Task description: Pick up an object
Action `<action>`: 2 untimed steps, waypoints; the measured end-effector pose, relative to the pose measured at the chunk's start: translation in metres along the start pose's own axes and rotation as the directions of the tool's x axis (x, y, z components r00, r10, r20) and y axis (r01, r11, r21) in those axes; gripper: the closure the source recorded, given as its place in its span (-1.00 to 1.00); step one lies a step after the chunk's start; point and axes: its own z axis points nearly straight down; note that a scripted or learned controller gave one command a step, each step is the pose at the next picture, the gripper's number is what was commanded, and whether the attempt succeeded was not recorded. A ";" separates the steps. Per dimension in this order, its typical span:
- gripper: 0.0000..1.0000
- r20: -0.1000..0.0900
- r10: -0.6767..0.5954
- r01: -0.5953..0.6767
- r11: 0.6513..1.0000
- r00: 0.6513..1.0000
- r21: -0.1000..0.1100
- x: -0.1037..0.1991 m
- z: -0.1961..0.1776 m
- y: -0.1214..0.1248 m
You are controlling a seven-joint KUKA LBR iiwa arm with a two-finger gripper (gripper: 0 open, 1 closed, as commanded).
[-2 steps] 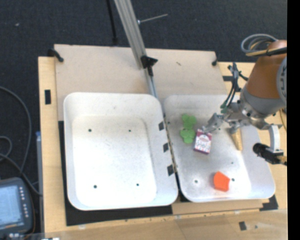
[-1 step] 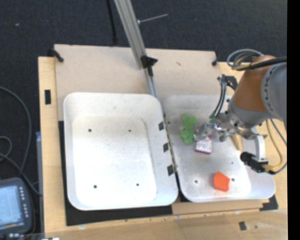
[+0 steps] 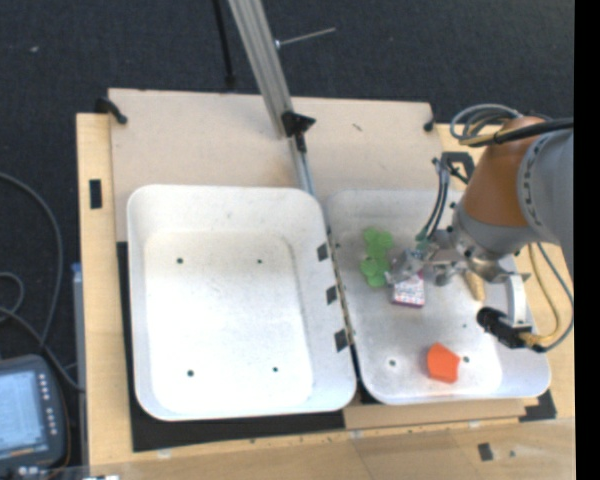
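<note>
In the right bin (image 3: 380, 376) lie a green object (image 3: 376, 255), a small white and pink item (image 3: 409, 293) and an orange block (image 3: 442, 363). My gripper (image 3: 417, 266) hangs low over the bin's middle, just right of the green object and directly above the white and pink item. The grey arm with its orange band (image 3: 495, 193) reaches in from the right.
The left bin (image 3: 230, 298) sits beside the right one. A slanted metal pole (image 3: 265, 58) rises from behind the bins. Cables (image 3: 540, 308) loop near the wrist at the right. A teach pendant (image 3: 15, 408) lies at the lower left.
</note>
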 end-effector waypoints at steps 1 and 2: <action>1.00 0.000 0.006 -0.006 1.000 1.000 -0.005 -0.002 -0.012 0.001; 1.00 0.000 -0.006 0.006 1.000 1.000 -0.006 0.006 -0.062 0.006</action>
